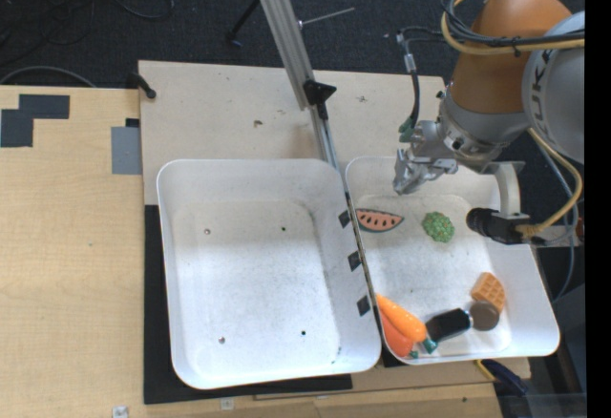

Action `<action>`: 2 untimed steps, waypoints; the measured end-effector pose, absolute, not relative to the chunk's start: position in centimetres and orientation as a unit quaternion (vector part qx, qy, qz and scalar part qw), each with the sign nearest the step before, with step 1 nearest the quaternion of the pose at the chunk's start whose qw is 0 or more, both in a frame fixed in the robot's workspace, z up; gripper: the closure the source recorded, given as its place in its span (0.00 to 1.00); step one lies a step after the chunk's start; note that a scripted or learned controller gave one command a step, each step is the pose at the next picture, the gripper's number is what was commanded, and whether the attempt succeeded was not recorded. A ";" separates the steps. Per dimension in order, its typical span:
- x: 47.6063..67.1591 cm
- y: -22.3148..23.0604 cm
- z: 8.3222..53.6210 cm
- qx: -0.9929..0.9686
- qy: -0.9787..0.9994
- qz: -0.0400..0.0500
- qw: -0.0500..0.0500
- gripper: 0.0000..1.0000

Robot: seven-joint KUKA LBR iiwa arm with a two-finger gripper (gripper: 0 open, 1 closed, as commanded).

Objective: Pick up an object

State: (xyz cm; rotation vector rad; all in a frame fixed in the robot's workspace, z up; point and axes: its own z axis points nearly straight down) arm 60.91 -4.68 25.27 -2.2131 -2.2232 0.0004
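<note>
My gripper (409, 179) hangs over the far part of the right bin (535, 335), its metal tip pointing down with nothing seen in it. A watermelon slice (379, 219) lies below and left of it, near the divider. A green broccoli-like piece (438, 226) sits just below and right of the gripper. At the bin's near end lie an orange carrot (399, 322), a black and teal object (447, 324), and a waffle-topped brown piece (487, 298).
The left bin (191, 187) stands beside the right one, sharing a divider with black clips (353, 261). A slanted aluminium bar (286, 34) rises behind the bins. A black cylinder (492, 223) on the arm juts over the right bin's right rim.
</note>
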 end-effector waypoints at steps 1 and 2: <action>59.7 0.9 25.1 -0.705 -0.709 0.001 0.003 1.00; 58.6 5.8 24.3 -0.706 -0.708 0.001 0.003 1.00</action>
